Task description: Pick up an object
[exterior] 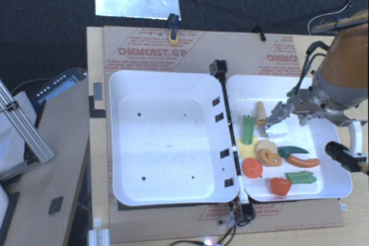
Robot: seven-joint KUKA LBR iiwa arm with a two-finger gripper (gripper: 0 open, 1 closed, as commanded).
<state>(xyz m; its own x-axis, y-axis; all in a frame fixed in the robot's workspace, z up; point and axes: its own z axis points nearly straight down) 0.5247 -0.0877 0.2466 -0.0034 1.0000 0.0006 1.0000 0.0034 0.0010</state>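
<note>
Reaching in from the right, the grey arm with its orange band sets the tool (277, 114) low over the upper middle of the right bin (331, 187); its two fingers stand apart with nothing between them, their tips just beside a tan cone-shaped piece (260, 113). Contents of the right bin, all toy food clustered in its left and lower part: the tan cone, uppermost; a green stick (248, 129) lying upright just below and left of it; a yellow slab (247, 151) under the stick's lower end; a pale round piece (264, 146) touching an orange ring (270, 156); a red-orange ball (252, 167) near the bin's left wall; a dark green pepper (293, 151) above an orange carrot (302, 162); a red piece (280, 186) beside a light green one (302, 178) at the lower edge. Left bin (118, 141): white, shallow, touching the right bin along a black clipped seam. Both bins rest on a cardboard-covered desk (155, 49).
</note>
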